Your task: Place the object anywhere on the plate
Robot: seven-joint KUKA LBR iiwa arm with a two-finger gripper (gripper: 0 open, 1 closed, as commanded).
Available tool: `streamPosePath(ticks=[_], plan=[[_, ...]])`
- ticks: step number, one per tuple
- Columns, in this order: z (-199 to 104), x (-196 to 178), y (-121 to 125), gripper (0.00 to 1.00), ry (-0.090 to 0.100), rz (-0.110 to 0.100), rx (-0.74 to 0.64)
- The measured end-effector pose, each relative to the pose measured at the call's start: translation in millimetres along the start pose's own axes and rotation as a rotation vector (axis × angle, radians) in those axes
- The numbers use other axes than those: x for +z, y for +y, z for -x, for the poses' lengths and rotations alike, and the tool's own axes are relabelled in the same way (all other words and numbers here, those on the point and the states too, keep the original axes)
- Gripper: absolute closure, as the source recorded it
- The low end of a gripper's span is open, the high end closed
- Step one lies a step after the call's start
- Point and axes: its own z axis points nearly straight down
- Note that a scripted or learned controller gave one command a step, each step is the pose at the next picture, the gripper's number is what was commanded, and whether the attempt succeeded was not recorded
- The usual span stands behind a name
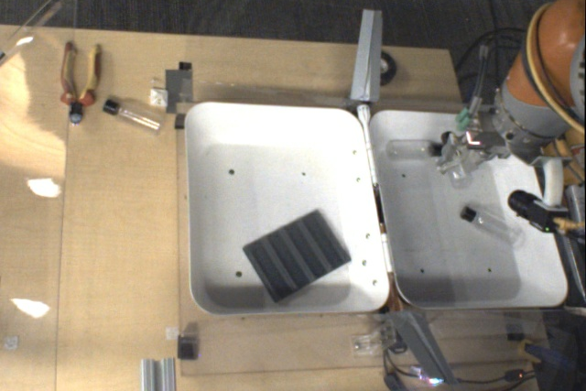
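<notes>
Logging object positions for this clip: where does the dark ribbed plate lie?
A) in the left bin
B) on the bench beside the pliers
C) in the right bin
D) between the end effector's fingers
A: the dark ribbed plate lies tilted in the left bin, near its front edge.

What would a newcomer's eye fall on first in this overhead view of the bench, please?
Probably the dark ribbed plate, lying askew near the front of the left bin. Next, the grey arm with its orange band reaching in from the right, its gripper over the right bin, where a small clear vial lies.
</notes>
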Motion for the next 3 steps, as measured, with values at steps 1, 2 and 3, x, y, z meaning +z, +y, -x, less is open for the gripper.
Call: streamPosePath(ticks=[1, 2, 3], plan=[[-103, -36, 51, 1.0, 0.001, -0.001, -0.389], [-168, 20, 63, 1.0, 0.003, -0.002, -0.772], [-229, 19, 68, 1.0, 0.002, -0.001, -0.697]])
